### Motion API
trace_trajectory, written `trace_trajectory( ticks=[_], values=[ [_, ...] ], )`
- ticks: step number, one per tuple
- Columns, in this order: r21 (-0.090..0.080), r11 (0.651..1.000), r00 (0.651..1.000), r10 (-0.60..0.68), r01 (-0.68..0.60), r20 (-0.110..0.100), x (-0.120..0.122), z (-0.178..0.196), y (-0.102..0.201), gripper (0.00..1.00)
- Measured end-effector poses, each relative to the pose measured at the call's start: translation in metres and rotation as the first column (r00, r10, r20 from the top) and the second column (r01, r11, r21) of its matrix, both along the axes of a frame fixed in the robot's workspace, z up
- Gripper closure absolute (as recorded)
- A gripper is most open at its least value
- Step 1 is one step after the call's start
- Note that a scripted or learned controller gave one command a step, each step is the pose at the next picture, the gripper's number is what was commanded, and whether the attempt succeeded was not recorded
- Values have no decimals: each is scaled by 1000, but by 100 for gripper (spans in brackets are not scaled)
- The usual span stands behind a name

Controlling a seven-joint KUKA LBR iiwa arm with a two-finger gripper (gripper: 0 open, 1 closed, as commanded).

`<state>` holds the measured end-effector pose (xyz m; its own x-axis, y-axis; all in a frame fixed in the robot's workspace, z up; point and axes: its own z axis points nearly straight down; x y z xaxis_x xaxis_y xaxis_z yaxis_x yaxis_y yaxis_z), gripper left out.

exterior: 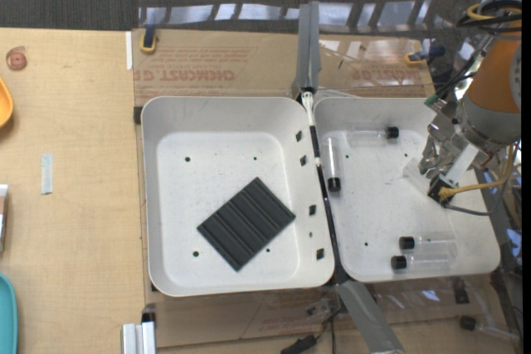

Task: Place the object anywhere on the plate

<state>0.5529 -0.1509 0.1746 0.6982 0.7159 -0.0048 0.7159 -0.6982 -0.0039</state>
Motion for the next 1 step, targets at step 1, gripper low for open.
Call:
trace_trajectory(
  ticks=[1],
  values=[
    [-3, 956, 956, -293, 293, 2, 41, 88, 74, 100]
  ],
)
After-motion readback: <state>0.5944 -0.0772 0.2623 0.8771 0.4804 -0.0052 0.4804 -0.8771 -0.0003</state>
